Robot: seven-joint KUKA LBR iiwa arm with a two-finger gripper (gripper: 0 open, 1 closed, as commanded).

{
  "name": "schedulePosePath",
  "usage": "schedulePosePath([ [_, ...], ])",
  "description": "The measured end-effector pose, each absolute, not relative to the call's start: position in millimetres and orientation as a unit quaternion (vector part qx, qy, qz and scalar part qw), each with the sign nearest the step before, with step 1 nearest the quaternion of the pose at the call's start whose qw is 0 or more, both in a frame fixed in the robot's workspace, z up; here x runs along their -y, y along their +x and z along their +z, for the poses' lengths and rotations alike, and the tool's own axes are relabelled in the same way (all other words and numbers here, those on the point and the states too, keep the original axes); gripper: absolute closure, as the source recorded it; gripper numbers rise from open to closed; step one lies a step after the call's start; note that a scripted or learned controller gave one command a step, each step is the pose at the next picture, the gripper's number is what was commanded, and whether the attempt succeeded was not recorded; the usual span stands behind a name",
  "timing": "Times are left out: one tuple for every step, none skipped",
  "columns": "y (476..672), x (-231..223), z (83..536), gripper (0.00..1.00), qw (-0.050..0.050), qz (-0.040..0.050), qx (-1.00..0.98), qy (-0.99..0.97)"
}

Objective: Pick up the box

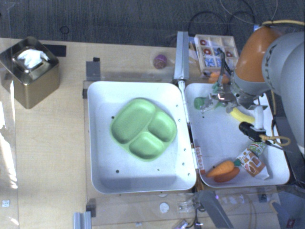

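The small brown-and-white cardboard box (pixel 251 162) lies in the near right corner of the right white bin (pixel 219 137), nearer and more to the right than the gripper (pixel 215 98), and I cannot tell whether that is open or closed.

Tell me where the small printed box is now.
In the camera view, the box lies in the front right corner of the right bin, just right of the orange carrot.

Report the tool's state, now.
Tool: cannot be told whether open or closed. It is over the far end of the right bin; the box lies apart from it at the near corner.
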State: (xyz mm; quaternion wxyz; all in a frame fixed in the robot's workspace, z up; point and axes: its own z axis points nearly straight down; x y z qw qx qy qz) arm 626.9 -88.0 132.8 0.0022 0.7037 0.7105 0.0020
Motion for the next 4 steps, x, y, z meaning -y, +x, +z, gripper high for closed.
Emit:
schedulePosePath([
  [602.7, 95, 89, 0.0, 0.004, 0.0049, -0.642, 0.767],
  [518.8, 82, 123, 0.0, 0.001, 0.0021, -0.611, 0.791],
  [565.6, 104, 169, 0.0, 0.002, 0.0023, -0.591, 0.806],
  [589.9, 98, 89, 0.0, 0.004, 0.0046, -0.637, 0.771],
])
